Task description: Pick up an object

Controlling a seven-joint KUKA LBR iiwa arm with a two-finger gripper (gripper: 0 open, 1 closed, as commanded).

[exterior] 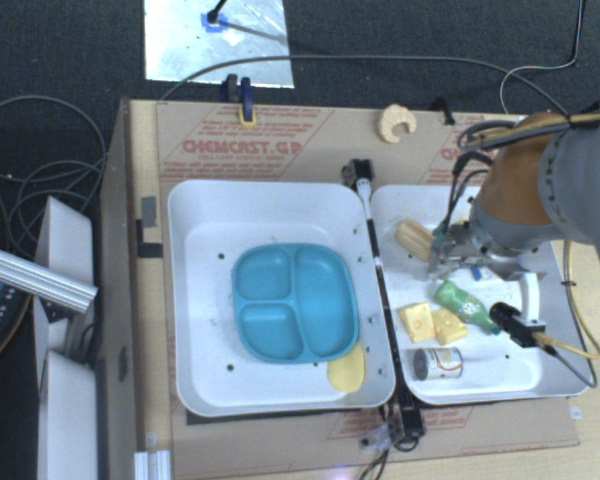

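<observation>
Cardboard (280,148) underlies both bins (195,268) on dark carpet (60,48).

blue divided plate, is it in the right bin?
No, the blue divided plate lies in the left bin, while the right bin holds the cheese pieces, green bottle and can.
</observation>
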